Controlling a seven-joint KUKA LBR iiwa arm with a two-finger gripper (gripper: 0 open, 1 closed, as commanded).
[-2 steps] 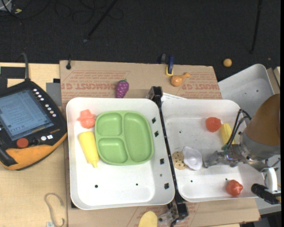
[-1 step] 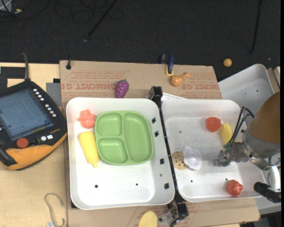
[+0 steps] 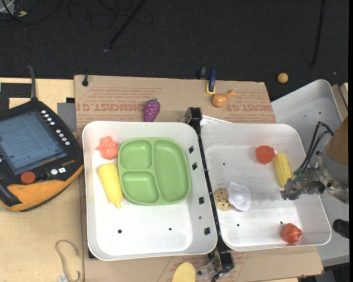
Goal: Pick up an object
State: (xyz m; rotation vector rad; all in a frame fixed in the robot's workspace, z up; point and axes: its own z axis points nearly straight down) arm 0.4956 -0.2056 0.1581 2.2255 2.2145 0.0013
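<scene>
Corn cob [image 3: 282, 169] lies in the right bin [image 3: 253, 239], just left of the end effector [image 3: 294, 190]. That dark end effector is too small and blurred to tell its opening or any hold. The arm [image 3: 341, 151] is cut off at the right.

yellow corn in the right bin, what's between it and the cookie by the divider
In the camera view, a white crumpled object lies between the corn and the cookie, close beside the cookie. The rest of that stretch is bare bin floor.
</scene>
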